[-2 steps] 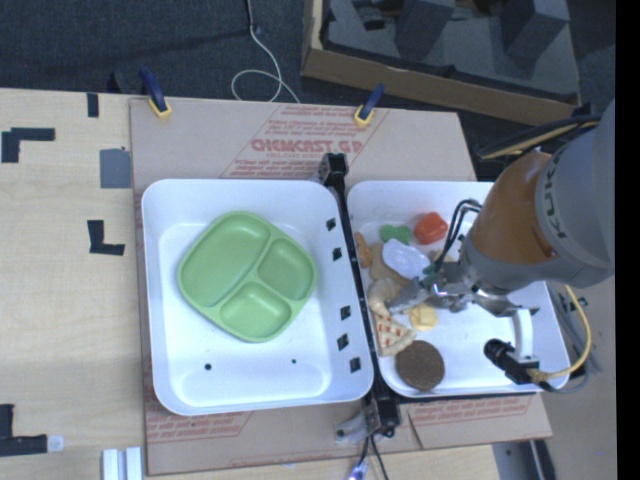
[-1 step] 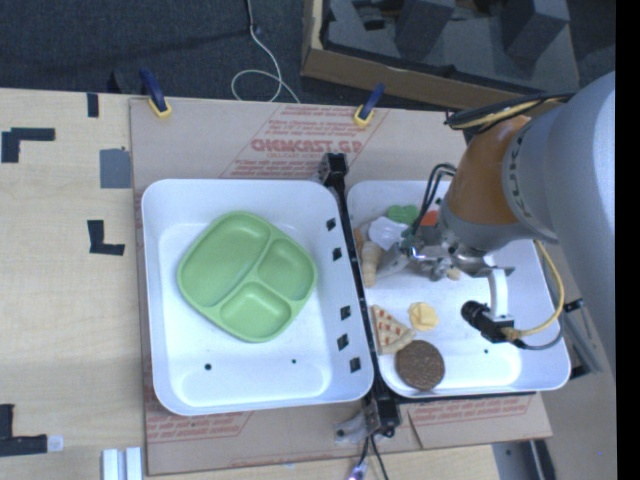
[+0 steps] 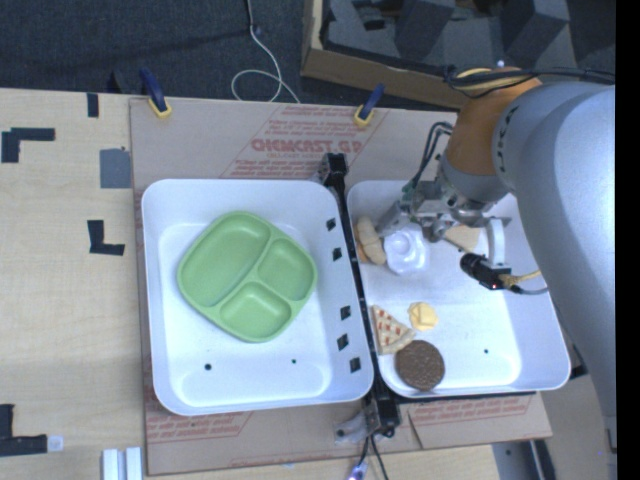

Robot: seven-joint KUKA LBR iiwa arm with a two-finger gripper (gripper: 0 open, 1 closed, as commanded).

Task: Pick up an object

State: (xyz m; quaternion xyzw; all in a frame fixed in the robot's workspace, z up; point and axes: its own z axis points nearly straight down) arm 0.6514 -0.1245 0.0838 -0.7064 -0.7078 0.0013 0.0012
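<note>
The hand (image 3: 425, 223) hangs low over the right bin (image 3: 500, 363), just above a white crumpled object (image 3: 405, 253); whether it grips anything, I cannot tell. A banana piece (image 3: 370, 240) lies beside that object. A green divided plate (image 3: 248, 275) sits in the left bin (image 3: 165, 368).

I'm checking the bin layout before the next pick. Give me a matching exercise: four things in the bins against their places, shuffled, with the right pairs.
Things:
1. green divided plate
2. brown round cookie
3. pizza slice
4. white object

Places:
A. right bin, near front edge
B. right bin, just below the gripper
C. left bin
D. right bin, against the divider, just above the cookie

Pairs: 1-C, 2-A, 3-D, 4-B
</note>
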